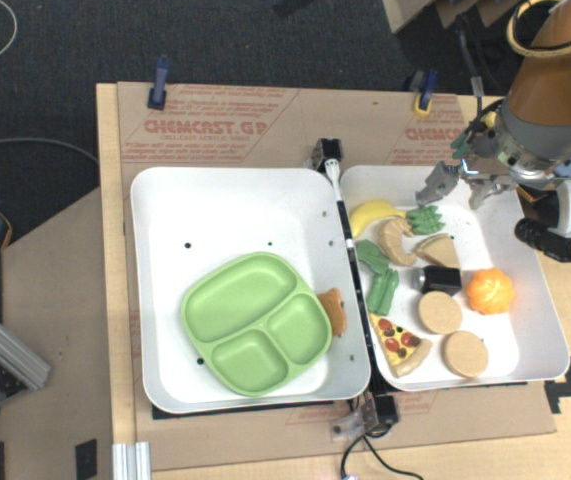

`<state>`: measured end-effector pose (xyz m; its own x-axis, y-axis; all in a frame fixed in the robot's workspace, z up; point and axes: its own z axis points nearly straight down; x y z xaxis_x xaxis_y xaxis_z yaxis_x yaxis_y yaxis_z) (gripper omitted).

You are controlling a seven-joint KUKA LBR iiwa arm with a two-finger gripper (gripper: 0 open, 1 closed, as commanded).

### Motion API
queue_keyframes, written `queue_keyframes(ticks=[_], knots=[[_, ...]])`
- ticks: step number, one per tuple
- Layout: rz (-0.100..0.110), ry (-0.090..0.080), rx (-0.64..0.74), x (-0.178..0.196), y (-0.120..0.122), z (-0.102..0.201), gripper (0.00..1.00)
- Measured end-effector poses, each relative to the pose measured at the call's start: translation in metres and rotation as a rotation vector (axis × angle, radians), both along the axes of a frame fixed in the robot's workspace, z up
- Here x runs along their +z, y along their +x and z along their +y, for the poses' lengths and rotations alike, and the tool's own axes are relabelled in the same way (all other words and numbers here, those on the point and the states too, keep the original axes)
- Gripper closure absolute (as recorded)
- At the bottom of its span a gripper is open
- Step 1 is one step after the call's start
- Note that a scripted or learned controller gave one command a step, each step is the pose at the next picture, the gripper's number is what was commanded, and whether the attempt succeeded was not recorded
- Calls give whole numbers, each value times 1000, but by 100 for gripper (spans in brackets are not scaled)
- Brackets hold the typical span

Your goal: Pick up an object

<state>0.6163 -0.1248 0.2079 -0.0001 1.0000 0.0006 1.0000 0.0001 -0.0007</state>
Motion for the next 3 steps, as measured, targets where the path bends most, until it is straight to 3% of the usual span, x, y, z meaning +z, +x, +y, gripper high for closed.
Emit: queue_keyframes(ticks=[1,2,3], knots=[[8,3,4,-95,34,34,0],[-3,-2,2,-109,29,4,0],[7,4,3,-20,-74,66,0]])
